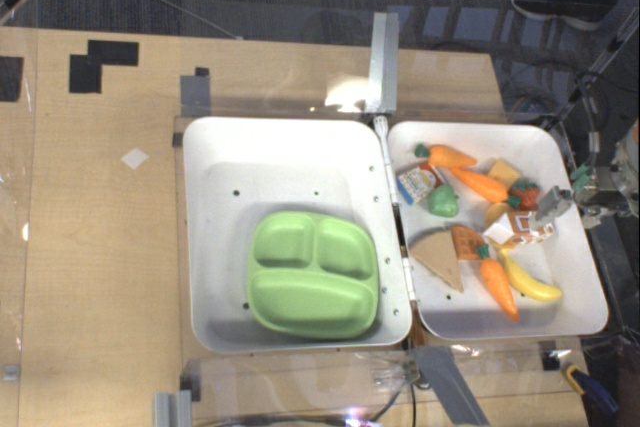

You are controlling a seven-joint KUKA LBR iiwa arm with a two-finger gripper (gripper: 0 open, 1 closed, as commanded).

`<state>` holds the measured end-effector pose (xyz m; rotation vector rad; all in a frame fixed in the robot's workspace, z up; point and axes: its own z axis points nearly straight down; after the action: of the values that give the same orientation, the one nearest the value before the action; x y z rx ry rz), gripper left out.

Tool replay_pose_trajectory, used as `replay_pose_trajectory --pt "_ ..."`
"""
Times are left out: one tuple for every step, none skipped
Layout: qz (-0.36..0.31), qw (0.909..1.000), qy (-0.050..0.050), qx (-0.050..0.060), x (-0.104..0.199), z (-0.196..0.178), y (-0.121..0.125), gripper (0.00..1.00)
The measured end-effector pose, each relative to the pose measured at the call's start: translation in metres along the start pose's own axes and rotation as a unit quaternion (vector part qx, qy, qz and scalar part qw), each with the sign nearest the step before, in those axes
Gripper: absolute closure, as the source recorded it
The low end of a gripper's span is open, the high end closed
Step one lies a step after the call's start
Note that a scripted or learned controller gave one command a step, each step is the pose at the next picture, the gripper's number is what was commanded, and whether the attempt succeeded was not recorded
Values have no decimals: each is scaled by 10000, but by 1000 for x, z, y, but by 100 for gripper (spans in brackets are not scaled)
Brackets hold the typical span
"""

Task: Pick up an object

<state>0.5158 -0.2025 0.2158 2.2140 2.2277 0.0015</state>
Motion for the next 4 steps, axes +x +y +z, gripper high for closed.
replay_pose_trajectory --pt "850 9964 2 4 20 112 80 0" --pt "1897 9818 2 -20 58 127 131 0" --pt "1846 9828 2 -59 60 114 133 100" --pt "1845 9828 1 -28 60 115 132 0"
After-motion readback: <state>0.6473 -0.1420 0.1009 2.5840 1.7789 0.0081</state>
